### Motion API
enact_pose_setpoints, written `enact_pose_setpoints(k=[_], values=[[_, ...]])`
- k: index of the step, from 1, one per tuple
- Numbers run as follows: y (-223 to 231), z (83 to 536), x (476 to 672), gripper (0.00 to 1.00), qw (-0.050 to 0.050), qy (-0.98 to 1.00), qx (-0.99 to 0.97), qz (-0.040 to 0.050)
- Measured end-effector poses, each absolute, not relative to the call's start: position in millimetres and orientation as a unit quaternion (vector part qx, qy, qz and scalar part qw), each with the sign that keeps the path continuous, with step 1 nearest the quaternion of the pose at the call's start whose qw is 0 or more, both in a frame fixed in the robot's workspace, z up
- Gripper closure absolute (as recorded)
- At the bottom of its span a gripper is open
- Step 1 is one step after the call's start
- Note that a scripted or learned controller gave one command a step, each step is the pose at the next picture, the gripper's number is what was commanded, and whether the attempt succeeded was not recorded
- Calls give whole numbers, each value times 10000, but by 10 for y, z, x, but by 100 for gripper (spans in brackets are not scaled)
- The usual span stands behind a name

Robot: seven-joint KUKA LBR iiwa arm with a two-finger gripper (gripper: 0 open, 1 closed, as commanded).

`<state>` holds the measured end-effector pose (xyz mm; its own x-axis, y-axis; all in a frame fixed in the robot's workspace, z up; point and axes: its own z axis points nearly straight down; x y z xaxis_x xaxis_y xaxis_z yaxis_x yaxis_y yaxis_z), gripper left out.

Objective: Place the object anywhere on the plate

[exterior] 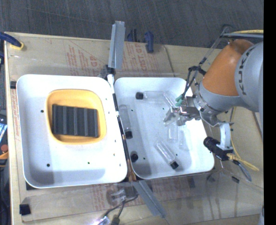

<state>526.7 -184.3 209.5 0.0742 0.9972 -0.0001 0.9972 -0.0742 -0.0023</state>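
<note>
Left bin (30,125) is sitting on the bench (81,55), carrying the plate (74,97): yellow rim, dark ribbed centre, roughly centred and slightly toward the bin's far side. Blue clamps (11,40) are gripping the bench's far left corner.

Right bin (147,86) is butting against the left one along the middle seam. Clear tube-like object (166,153) with a black cap at its near end is lying flat on the floor of the right bin, near the front edge (transparent, so its outline is hard to trace). It is sitting well apart from the plate.

Gripper (175,114) is hovering over the right bin's middle-right area, fingers spread apart with nothing between them, away from the tube on its far side. Arm (227,76) with the orange band is reaching in over the bin's right edge.
</note>
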Motion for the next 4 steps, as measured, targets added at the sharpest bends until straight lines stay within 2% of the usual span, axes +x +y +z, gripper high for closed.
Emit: enact_pose_setpoints(k=[1,2,3,4], values=[[-915,2357,5596,100,17,-7011,-7130,7],[-356,2176,5918,100,12,-7302,-6832,9],[108,2137,6205,100,4,-7927,-6097,4],[259,1914,6475,100,0,-8504,-5261,1]])
